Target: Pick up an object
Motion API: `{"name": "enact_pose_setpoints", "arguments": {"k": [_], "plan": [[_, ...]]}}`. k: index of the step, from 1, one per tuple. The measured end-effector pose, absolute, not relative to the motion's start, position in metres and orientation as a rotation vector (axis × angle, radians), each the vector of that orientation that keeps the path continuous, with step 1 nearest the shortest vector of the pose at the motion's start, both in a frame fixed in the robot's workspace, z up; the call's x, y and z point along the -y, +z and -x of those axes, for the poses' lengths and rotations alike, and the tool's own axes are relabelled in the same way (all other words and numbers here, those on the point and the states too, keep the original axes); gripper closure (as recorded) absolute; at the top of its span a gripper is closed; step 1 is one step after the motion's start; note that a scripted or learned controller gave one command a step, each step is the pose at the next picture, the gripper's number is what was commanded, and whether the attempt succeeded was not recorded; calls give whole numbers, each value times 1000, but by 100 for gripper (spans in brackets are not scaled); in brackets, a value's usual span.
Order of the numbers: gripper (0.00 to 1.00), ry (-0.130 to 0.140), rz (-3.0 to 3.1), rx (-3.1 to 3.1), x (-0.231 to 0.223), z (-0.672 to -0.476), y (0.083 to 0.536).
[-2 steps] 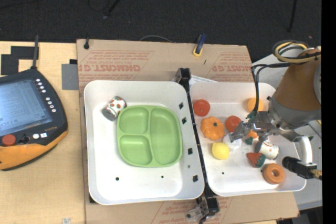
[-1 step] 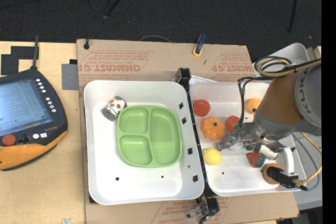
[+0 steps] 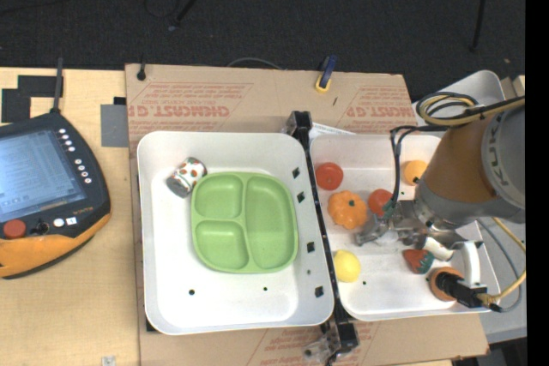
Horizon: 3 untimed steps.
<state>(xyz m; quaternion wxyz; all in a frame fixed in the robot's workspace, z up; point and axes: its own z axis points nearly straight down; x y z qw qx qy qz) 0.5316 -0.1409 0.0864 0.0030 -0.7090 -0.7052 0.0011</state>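
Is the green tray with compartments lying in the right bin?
No, the green tray lies in the left bin, while the right bin holds small fruit-like items such as the yellow lemon.

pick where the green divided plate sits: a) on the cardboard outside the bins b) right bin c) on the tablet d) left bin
d, the green plate lies flat in the left bin, beside a small cup near its top left corner.
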Motion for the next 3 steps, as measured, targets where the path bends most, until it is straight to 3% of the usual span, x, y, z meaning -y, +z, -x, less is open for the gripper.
{"name": "enact_pose_setpoints", "arguments": {"k": [1,3], "plan": [[100,4,2231,2200,144,-531,95],[100,0,2222,2222,157,-528,198]]}}
